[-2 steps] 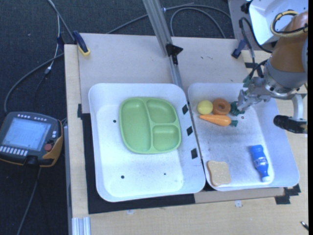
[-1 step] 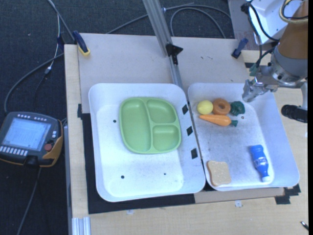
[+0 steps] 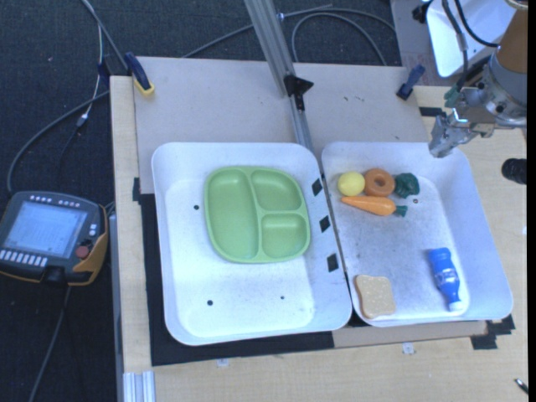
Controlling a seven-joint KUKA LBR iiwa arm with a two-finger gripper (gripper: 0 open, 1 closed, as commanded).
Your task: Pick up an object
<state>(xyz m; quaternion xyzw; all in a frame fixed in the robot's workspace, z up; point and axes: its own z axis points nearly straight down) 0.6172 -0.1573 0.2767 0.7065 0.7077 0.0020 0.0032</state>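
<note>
**Table with two white bins**

The pale table [image 3: 218,99] carries two shallow white bins side by side, their inner edges touching. The left bin [image 3: 180,308] and the right bin [image 3: 486,266] rest on black matting [image 3: 155,354] that shows along their near edges. Blue clamps grip the table's far edge, one at the left corner [image 3: 139,74], one towards the right [image 3: 409,80].

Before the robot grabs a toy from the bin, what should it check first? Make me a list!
1. Toys within the right bin: ok; carrot, donut, lemon, blue bottle, bread.
2. End effector over a toy: not ok, it is at the bin's far edge.
3. Bottle free-standing: ok.
4. Carrot clear of neighbours: not ok, crowded.
5. End effector open: cannot tell.
</note>
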